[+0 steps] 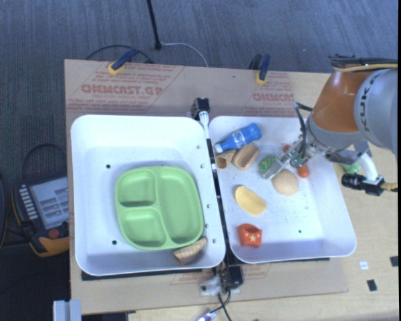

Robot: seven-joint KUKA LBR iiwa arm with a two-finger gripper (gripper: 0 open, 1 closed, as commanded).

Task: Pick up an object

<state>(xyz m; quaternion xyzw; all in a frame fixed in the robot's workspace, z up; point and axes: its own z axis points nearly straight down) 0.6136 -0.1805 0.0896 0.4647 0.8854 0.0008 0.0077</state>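
Camera view: gripper (pixel 295 156) is hovering low, green item (pixel 269 165) just left, probably lining up; its grasp I cannot tell.

— Left bin (pixel 93 179)?
— Holds a green divided tray (pixel 159 206); a tan piece (pixel 190 251) rests at its lower rim.
— Right bin (pixel 324 229)?
— Contains a blue bottle (pixel 239 138), a brown roll (pixel 244 156), a yellow piece (pixel 250 200), a red piece (pixel 250 235), a tan ball (pixel 285 182).
— Gripper (pixel 295 156)?
— Sits low over the upper right bin, just above the tan ball, beside a green-topped item (pixel 270 165).
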